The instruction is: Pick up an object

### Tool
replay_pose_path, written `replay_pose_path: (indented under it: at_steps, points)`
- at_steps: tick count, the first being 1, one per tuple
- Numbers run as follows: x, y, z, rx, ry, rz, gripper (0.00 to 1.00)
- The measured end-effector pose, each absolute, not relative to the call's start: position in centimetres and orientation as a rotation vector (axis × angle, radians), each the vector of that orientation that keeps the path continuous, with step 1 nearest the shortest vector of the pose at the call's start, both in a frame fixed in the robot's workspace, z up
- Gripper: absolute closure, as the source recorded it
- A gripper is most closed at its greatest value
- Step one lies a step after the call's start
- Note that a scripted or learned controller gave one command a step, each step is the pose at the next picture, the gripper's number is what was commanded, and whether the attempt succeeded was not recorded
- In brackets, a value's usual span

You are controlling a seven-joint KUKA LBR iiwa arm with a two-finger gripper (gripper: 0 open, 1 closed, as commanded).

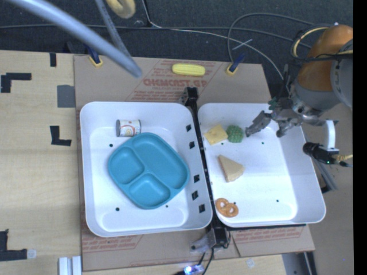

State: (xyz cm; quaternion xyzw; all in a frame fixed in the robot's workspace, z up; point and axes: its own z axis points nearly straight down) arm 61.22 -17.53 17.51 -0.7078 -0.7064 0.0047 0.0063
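Note:
In the right bin lie a yellow cheese block, a green broccoli piece, a tan wedge and a pretzel. My gripper hovers over the bin's upper right part, to the right of the broccoli. Its two dark fingers are spread apart with nothing between them. The left bin holds a blue divided plate and a small can lying on its side.
A yellow banana-like toy rests on the cardboard behind the bins. Cables run across the dark back area. The arm's grey body with its orange band stands at the right edge. A metal bar crosses the upper left.

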Motion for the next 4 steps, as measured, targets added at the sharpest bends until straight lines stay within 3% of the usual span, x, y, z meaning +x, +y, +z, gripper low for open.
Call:
replay_pose_path:
  at_steps: [1,3,4]
  points:
    - [61.6,-17.5,18.4,-2.219,-2.222,0.002,0.0]
    - [61.1,-18.2,8.3,-2.22,-2.225,0.003,0.0]
    - [61.3,-18.3,9.7,-2.223,-2.23,0.0,1.0]
